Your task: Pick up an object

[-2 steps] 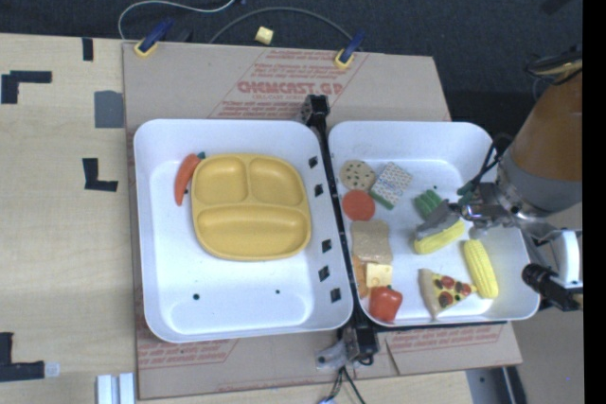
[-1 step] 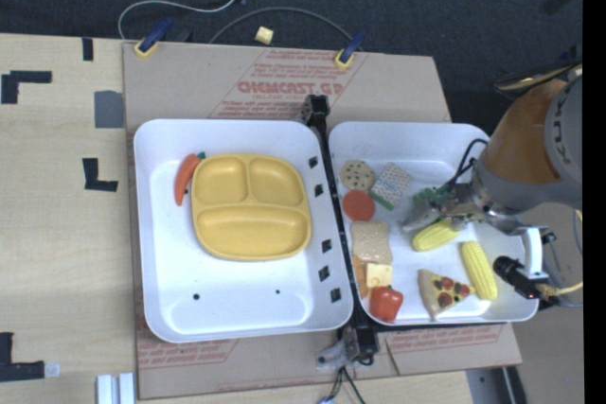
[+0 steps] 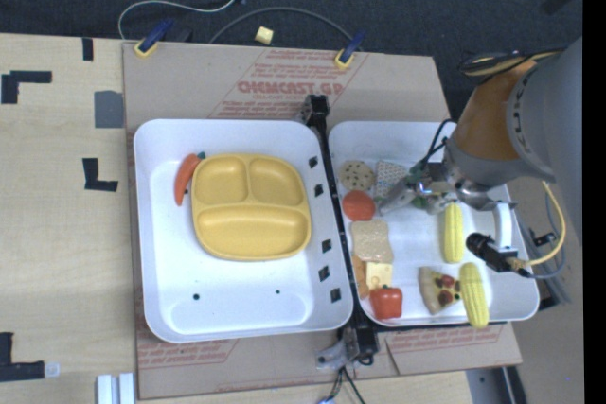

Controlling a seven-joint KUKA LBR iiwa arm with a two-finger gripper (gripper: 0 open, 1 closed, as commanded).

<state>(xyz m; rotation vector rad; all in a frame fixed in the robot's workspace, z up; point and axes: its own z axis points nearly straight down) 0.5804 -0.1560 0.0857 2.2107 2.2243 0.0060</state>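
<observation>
Two white bins on counter. Gripper [image 3: 409, 188] low in right bin [image 3: 417, 132], likely reaching for cracker [image 3: 389, 173] just beside it; whether it's apart or closed, cannot tell. Tomato [image 3: 358, 205] nearby, corn cob [image 3: 453, 233] close, yellow tray [image 3: 251, 206] well apart.

1. A red tomato [image 3: 358, 204] sits by the right bin's left wall.
2. Two yellow corn cobs [image 3: 453, 233] [image 3: 473, 293] lie lengthwise at right.
3. A bread slice [image 3: 372, 241] lies flat beside the tomato, nearer.
</observation>
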